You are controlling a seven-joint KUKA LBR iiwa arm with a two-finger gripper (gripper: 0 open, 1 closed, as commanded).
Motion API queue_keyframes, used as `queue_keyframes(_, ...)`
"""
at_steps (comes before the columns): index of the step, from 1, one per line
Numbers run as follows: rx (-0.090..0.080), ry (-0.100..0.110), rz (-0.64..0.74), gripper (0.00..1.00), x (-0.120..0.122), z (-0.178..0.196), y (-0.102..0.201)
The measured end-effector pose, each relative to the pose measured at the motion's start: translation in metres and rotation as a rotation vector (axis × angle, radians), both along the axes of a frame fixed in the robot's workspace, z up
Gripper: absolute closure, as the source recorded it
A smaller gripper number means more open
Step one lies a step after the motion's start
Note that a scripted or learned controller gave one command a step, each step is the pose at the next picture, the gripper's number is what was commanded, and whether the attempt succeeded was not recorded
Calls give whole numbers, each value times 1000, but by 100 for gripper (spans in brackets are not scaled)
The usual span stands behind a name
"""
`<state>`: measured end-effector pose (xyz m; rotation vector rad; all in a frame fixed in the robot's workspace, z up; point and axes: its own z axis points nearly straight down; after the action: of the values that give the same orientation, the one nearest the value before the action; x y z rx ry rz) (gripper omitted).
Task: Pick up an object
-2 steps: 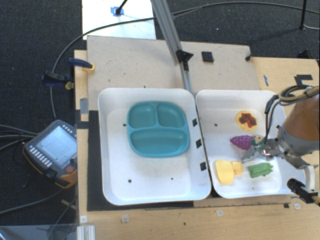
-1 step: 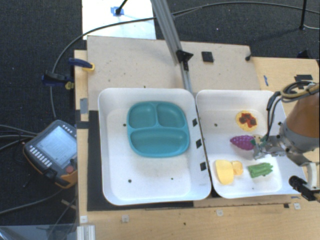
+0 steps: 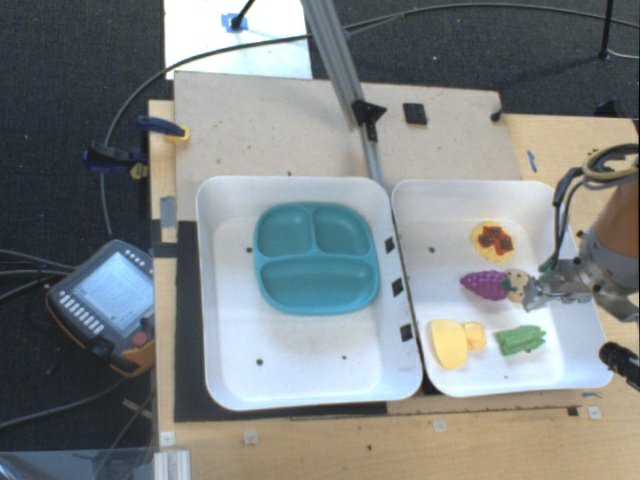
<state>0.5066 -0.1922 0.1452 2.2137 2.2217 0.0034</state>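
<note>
A green toy point(image 3: 521, 340) is being seen at the near edge of the right bin point(image 3: 440, 378), just right of a yellow toy point(image 3: 455, 342). Purple grapes point(image 3: 485, 284) are lying just above the green toy. The pincer point(image 3: 532, 293) is being held beside the grapes; its opening cannot be told. A teal plate point(image 3: 317, 258) is resting far left of the green toy.

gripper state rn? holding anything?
Grey two-finger gripper: low in the right white bin, right beside the purple toy grape bunch; open or closed cannot be told, no grasp visible.
</note>
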Motion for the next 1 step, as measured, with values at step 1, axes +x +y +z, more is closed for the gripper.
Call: queue_keyframes(1, 0, 0, 1, 100, 4, 44, -2)
